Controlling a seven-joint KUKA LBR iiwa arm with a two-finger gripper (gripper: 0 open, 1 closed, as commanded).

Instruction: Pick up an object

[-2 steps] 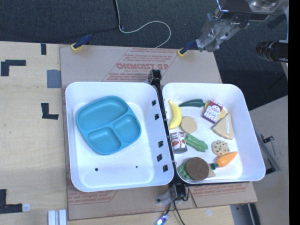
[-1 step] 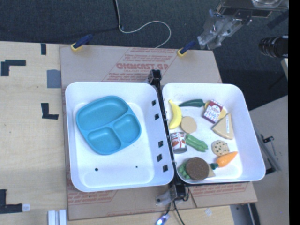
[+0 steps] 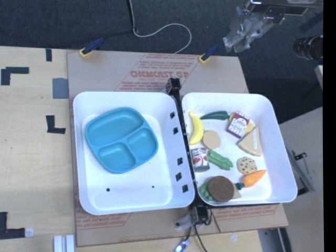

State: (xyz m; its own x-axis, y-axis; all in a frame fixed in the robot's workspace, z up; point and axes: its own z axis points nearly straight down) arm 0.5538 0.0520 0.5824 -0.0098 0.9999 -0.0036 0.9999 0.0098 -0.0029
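My gripper (image 3: 239, 38) hangs high above the bench at the upper right, beyond the far edge of the right bin (image 3: 278, 140). Nothing shows between its fingers. In the right bin lie a yellow banana (image 3: 196, 128), a green pepper (image 3: 214, 115), a red-and-white carton (image 3: 238, 124), a cheese wedge (image 3: 251, 141), a tan round cracker (image 3: 211, 139), a small can (image 3: 200, 159), a green pickle (image 3: 220, 159), a cookie (image 3: 246, 165), a carrot (image 3: 254, 178) and a burger (image 3: 220, 188).
The left bin (image 3: 84, 182) holds a blue divided plate (image 3: 121, 139). Both bins rest on a cardboard sheet (image 3: 152, 72) held by two clamps. A cable (image 3: 157, 33) loops across the dark floor behind.
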